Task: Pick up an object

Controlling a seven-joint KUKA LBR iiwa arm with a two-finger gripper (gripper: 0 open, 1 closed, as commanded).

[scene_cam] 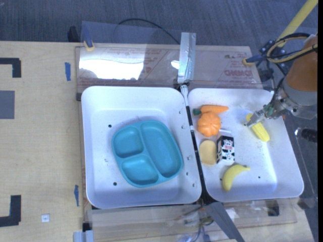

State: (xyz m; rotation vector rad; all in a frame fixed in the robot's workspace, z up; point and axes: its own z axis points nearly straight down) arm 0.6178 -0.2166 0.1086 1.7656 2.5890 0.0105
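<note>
The right bin (267, 168) holds several toy foods. An orange carrot (214, 108) lies at its back, with an orange pumpkin (209, 124) just in front of it. A pale yellow potato-like piece (207, 152) and a small black-and-white milk carton (226, 149) sit side by side near the divider. A yellow banana (232, 175) lies at the front. A yellow corn cob (260, 131) rests toward the right wall. My gripper (261, 115) hangs low over the bin's back right, right at the corn's far end. Nothing is visibly lifted.
A blue three-compartment plate (146, 153) lies in the left bin (93, 105). A clear panel with a metal post (186, 54) stands behind the bins. The grey arm with its orange band (303, 74) and cables crosses the right bin's back right corner.
</note>
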